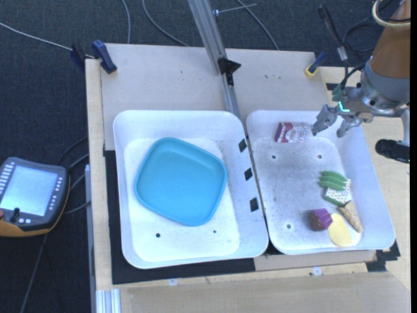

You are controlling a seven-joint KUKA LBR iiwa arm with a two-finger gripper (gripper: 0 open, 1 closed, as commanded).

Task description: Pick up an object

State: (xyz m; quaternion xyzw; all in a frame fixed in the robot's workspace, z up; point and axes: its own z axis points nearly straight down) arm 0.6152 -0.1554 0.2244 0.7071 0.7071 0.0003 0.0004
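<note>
My gripper (333,124) hangs over the back right part of the right bin (293,181), its two fingers spread apart with nothing between them. Just left of it, a red and white packet (290,132) lies flat near the bin's back wall. Toward the front right of the same bin lie a green pea pod (333,178), a speckled cracker (338,193), a purple piece (319,218), a yellow round piece (340,232) and a tan wedge (350,214).
The left bin (130,168) holds a blue square plate (180,180). A metal pole (208,31) slants down between the bins. A teach pendant (29,194) lies off the bench at left. Blue clamps (103,55) sit at the back corners.
</note>
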